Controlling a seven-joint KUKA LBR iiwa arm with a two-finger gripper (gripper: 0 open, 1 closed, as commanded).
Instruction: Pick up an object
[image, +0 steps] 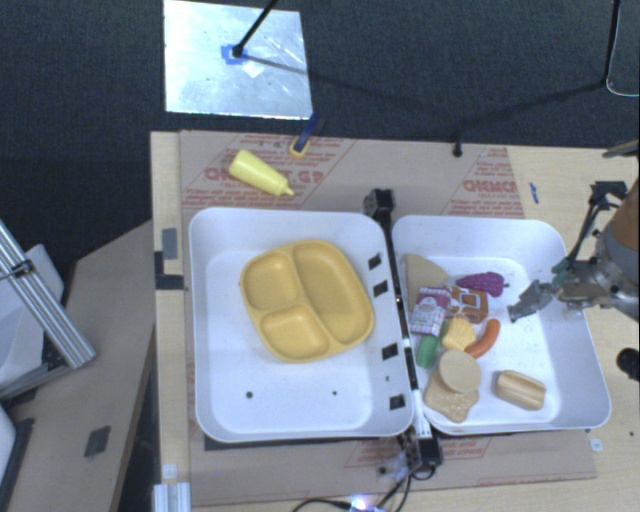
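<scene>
The gripper (527, 300) is seen over the right bin (572, 345), reaching in from the bin's right edge. Whether it is open or closed cannot be told, and nothing is seen held by it.

The toy food is gathered in the left half of the right bin. A purple piece (481, 283) is placed toward the bin's far side, with a small printed packet (429, 310) nearer the dividing wall. An orange sausage (483, 338) is found near the bin's middle, closest to the gripper but apart from it. A bread roll (521, 389) is set toward the bin's near edge.

A yellow divided tray (305, 298) is held in the neighbouring left bin (225, 400). A yellow bottle (260, 172) is laid on the bench beyond that bin.
</scene>
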